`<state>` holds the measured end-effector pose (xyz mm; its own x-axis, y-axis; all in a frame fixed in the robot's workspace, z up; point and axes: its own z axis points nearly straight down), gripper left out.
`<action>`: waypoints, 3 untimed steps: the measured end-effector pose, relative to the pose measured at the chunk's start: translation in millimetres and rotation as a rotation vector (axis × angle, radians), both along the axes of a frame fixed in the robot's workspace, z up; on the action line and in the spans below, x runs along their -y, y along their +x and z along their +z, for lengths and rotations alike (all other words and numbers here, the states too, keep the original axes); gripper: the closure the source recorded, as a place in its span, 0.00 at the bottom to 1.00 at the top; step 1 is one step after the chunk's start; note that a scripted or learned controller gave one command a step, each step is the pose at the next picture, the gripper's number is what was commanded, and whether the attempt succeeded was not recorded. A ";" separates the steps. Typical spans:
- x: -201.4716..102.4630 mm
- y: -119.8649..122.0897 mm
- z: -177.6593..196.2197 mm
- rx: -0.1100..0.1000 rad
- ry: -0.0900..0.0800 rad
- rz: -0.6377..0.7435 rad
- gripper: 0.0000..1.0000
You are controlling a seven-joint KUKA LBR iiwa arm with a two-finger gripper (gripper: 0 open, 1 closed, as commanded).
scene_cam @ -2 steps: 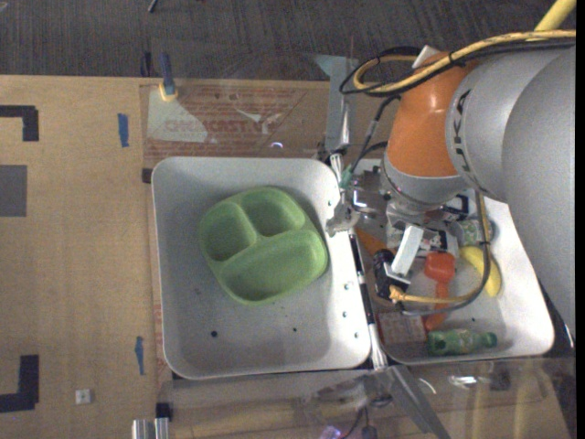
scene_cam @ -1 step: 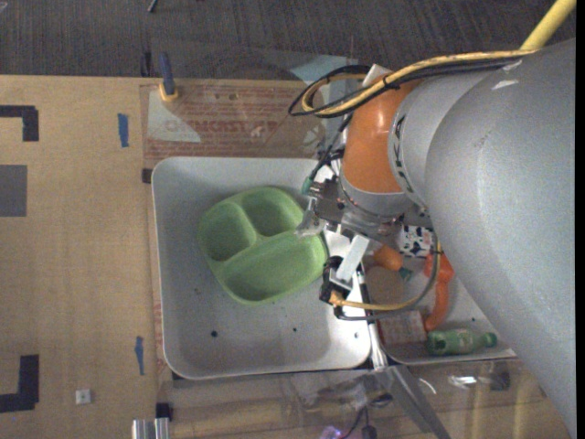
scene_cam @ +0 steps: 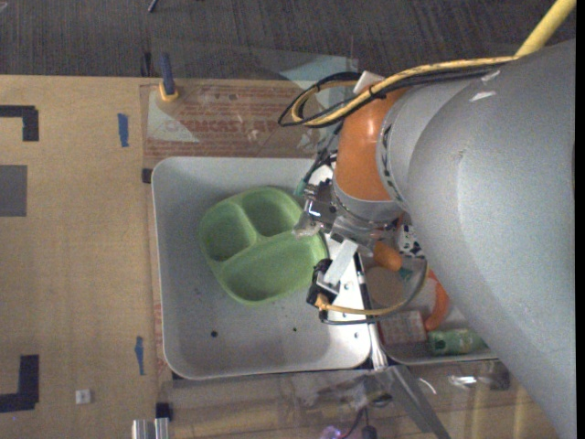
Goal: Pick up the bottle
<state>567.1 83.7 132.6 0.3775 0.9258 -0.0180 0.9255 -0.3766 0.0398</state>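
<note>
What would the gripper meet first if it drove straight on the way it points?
Probably the right rim of the green divided plastic plate; the gripper hangs over that edge, though depth is unclear.

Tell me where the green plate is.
In the camera view, the green plate lies in the left bin, in its upper half toward the right, with its right edge beside the arm.

Left shallow white bin [scene_cam: 183, 337]: one green divided plastic plate [scene_cam: 251, 245] lies flat near its middle. End effector [scene_cam: 311, 219] is at the plate's right rim, below the grey arm's orange band [scene_cam: 366, 154]. Right white bin [scene_cam: 411, 357] is mostly covered by the arm. A small pale green plastic bottle [scene_cam: 452, 341] lies on its side there, with an orange object [scene_cam: 437, 305] just beside it. Pale wooden desk [scene_cam: 73, 245] bears blue tape strips [scene_cam: 122, 129].
</note>
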 end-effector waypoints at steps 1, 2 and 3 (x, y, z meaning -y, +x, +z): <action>-2.2 0.0 -1.6 0.004 -0.004 -0.016 0.00; -3.3 2.8 -3.5 -0.006 -0.006 0.020 0.00; 74.6 -56.1 51.4 -0.032 0.033 -0.074 0.00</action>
